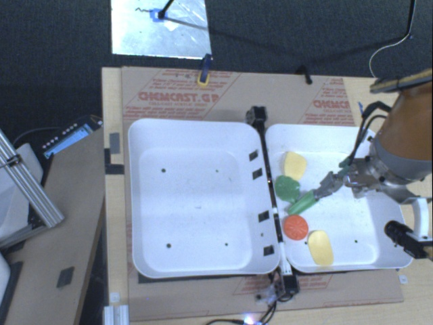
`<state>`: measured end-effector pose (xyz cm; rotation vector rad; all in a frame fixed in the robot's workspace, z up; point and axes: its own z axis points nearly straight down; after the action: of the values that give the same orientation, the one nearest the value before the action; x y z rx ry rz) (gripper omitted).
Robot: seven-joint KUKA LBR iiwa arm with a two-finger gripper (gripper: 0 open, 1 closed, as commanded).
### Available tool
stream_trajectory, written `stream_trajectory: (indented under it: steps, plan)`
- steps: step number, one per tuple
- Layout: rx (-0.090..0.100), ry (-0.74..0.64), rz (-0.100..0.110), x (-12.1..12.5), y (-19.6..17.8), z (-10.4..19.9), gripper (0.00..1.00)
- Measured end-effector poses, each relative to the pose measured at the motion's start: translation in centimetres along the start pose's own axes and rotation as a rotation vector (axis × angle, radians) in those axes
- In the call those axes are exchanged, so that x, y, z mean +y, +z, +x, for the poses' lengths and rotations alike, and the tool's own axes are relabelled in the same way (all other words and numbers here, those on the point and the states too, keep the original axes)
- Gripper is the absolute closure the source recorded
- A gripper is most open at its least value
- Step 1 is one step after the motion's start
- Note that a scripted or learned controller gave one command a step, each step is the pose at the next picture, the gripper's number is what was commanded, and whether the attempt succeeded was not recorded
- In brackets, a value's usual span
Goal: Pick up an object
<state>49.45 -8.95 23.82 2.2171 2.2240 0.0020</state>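
Gripper in right bin, finger state cannot tell. Green object just beside tip, toward bin divider, long part running along gripper's line. Orange disc further down-left.

Arm reaches in from right — wrist angled down-left, gripper low, extended leftward.

Green piece by gripper; orange disc, two pale yellow pieces near; white bins.
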Motion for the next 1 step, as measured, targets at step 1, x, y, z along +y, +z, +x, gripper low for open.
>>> stream_trajectory:
  steps: [1]
  plan:
    - [0.003, -0.007, 0.003, 4.54, 5.71, 6.21, 0.0]
